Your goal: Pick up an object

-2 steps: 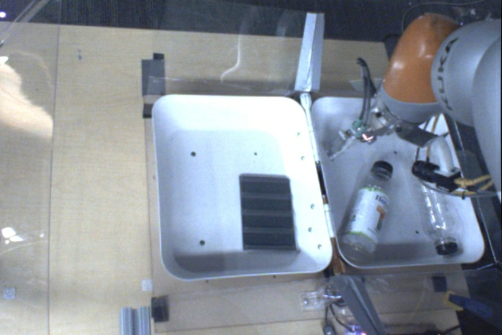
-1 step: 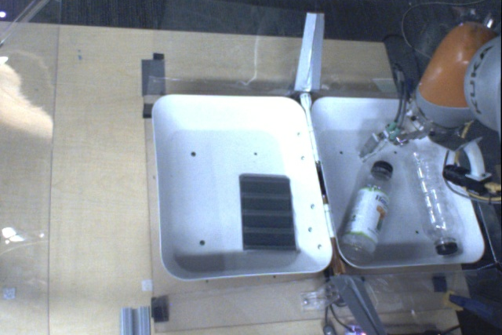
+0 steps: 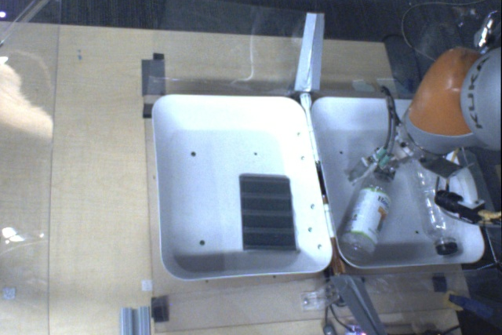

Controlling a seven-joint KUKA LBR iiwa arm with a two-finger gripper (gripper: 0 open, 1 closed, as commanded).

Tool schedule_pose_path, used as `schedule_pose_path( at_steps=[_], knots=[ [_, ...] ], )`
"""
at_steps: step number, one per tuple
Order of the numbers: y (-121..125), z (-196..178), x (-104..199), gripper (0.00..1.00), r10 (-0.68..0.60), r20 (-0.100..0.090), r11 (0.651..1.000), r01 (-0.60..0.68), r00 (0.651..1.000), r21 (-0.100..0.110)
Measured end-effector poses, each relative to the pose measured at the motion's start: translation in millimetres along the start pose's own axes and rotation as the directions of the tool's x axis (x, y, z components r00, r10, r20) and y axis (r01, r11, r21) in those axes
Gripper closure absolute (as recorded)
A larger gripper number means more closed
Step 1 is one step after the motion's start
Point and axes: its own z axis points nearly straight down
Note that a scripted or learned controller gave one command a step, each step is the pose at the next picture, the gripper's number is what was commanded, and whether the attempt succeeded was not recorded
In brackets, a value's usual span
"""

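The claw [image 3: 382, 161] sits in the right bin [image 3: 345, 121], toward the right of the frame, and it's too small and cluttered there for me to tell how its grip is set. The white bottle [image 3: 367, 217] lies just below it and slightly left, long axis running nearly up-down with a slight tilt. A clear bottle [image 3: 436, 220], I think, lies further right, and a dark ribbed block [image 3: 267, 212] lies in the left bin [image 3: 180, 169].
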Motion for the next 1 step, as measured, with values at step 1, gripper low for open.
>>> schedule_pose_path(
  at_steps=[1],
  knots=[
    [28.8,0.5,30.7,0.0,0.266,0.001,0.964,-0.266,0.964,-0.001]
  ],
)
